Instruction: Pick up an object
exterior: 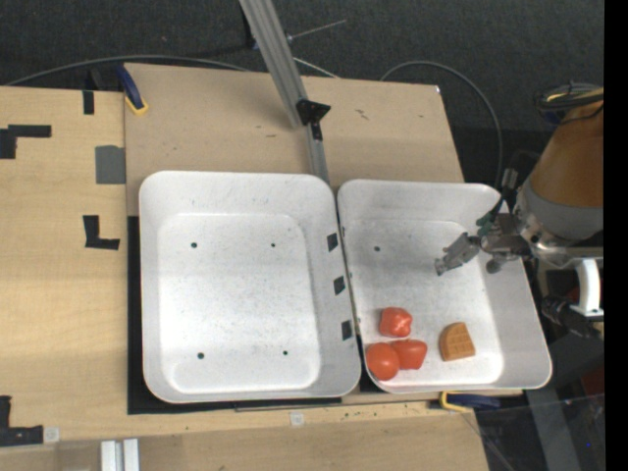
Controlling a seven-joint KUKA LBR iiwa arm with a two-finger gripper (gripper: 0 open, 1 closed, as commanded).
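Several small objects lie in the near part of the right bin (422, 214): a red lump (395, 322), two more red pieces (383, 361) touching each other at the front edge, and a tan biscuit-like block (456, 341). My gripper (466, 265) hangs over the right side of that bin, behind and above the objects. It is open, and nothing sits between its fingers. The grey arm with its orange band (574, 165) comes in from the right.
The left bin (235, 283) sits beside the right one, joined by black clips (339, 285). A slanted metal pole (280, 57) rises behind the bins. Cables run along the bench's far edge, and black tape marks lie at the left.
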